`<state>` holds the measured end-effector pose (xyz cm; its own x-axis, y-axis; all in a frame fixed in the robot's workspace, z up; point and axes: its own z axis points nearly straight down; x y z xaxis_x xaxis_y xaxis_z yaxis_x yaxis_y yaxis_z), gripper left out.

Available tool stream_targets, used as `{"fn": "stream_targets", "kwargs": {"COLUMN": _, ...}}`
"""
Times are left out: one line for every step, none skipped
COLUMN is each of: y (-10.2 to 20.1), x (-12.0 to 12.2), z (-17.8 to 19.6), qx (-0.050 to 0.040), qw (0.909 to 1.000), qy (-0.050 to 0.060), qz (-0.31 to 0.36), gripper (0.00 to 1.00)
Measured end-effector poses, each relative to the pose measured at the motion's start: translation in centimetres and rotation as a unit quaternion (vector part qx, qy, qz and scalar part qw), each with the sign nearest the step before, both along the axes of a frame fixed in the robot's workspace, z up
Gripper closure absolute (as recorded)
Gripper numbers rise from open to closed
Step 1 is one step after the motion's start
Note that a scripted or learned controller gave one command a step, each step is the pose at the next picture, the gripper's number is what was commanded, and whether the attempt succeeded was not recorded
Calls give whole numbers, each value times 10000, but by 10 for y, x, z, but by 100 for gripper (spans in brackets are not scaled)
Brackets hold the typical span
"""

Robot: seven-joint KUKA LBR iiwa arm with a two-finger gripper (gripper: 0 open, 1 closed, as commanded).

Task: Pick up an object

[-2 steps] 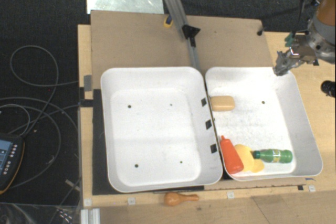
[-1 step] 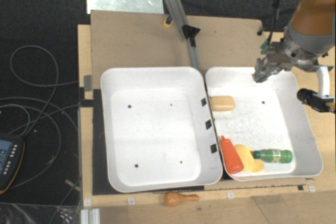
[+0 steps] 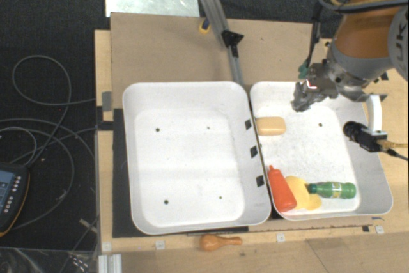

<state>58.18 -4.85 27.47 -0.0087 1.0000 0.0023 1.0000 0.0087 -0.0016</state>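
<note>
Gripper (image 3: 303, 101) hangs over the far part of the right bin (image 3: 377, 201); you cannot tell its state from the camera view, since it reads only as a dark cluster below the grey and orange arm (image 3: 367, 22). Nothing shows between it and the bin floor.

You will find a tan block-shaped object (image 3: 271, 126) lying near the right bin's left wall, just left and nearer than the gripper, apart from it. At the near end of that bin an orange-red bottle (image 3: 280, 188) lies along the left wall, touching a yellow object (image 3: 301, 192), and a green bottle (image 3: 332, 189) lies on its side beside the yellow one.

Left bin (image 3: 185, 156) sits alongside. On the bench (image 3: 166, 48), in front of the bins, lies a small brown pear-shaped object (image 3: 220, 241).
</note>
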Motion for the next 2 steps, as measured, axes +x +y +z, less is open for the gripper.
{"fn": "stream_targets", "kwargs": {"y": 54, "x": -21, "z": -19, "qx": 2, "qw": 10000, "qy": 3, "qz": 7, "gripper": 100}}
{"fn": "stream_targets", "kwargs": {"y": 110, "x": -31, "z": -20, "qx": 3, "qw": 10000, "qy": -7, "qz": 13, "gripper": 100}}
